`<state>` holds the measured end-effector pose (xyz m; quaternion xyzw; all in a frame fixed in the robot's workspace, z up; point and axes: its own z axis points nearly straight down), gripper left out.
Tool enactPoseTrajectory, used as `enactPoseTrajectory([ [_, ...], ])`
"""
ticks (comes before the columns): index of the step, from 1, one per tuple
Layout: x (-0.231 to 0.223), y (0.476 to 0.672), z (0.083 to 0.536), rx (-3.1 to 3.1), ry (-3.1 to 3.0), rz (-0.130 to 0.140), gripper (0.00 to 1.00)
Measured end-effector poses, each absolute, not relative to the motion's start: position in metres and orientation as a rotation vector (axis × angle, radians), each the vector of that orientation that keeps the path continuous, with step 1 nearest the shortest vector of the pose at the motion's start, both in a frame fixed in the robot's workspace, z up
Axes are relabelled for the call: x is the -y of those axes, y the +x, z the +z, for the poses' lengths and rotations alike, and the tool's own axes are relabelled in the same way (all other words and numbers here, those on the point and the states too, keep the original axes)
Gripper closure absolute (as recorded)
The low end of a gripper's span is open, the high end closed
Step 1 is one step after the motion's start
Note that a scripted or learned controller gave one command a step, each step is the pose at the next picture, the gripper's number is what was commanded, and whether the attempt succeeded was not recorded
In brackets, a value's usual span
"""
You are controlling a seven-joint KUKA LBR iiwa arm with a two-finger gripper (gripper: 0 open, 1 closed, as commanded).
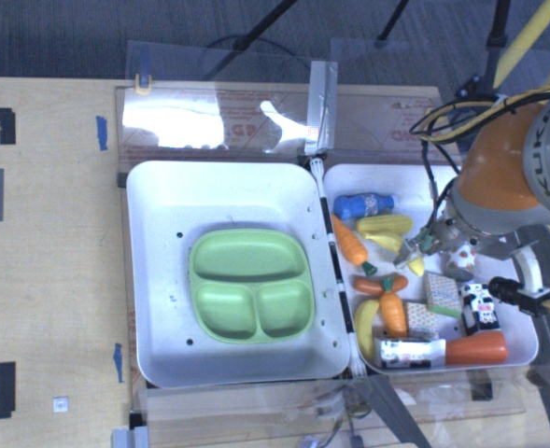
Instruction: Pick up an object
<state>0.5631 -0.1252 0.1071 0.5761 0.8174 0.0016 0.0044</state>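
The right bin (527, 343) is packed with toy food: a blue bottle (363, 203) lies at the far end, a yellow corn cob (387, 224) just beside it, and a carrot (349, 243) slants along the left wall. Nearer the camera sit a second carrot (393, 314), a banana (364, 323) against the left wall, a white tube (411, 351) and a red-orange cylinder (477, 347) along the front edge. The gripper (422, 246) hangs low over the middle of the pile, right by the corn cob; nothing can be seen between its fingers, and whether they are spread or closed cannot be told from here. The grey arm, orange band showing, reaches in from the right. In the left bin (153, 213), a green divided tray (251, 283) lies flat in the centre.
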Motion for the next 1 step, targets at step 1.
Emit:
enactPoseTrajectory([
  [1, 0.0765, 0.5899, 0.2515, -2.450, 1.962, 0.001, 1.00],
])
